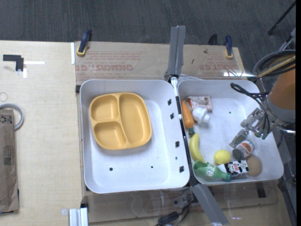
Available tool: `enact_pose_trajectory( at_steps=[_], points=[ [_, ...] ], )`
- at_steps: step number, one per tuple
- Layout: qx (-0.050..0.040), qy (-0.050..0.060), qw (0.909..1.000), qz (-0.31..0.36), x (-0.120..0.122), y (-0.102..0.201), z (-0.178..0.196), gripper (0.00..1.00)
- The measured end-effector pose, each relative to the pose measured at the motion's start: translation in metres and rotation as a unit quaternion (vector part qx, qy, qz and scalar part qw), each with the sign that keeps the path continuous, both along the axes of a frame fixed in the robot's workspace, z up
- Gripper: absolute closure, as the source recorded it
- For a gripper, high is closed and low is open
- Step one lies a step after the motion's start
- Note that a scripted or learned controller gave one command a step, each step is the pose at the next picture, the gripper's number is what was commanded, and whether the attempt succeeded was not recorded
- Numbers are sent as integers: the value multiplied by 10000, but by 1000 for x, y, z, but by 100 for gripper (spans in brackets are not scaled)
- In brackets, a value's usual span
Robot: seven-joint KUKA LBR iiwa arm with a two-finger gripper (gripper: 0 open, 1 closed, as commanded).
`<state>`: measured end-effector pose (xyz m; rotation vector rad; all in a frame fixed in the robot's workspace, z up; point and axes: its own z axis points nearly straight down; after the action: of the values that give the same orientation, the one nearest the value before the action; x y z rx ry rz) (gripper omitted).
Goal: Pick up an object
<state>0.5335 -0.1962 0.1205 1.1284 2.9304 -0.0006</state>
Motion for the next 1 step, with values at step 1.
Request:
enact_pose_trajectory(
  at_steps=[1],
  points=[
    [7, 13, 9964, -849, -32, 25, -29, 0]
  ],
)
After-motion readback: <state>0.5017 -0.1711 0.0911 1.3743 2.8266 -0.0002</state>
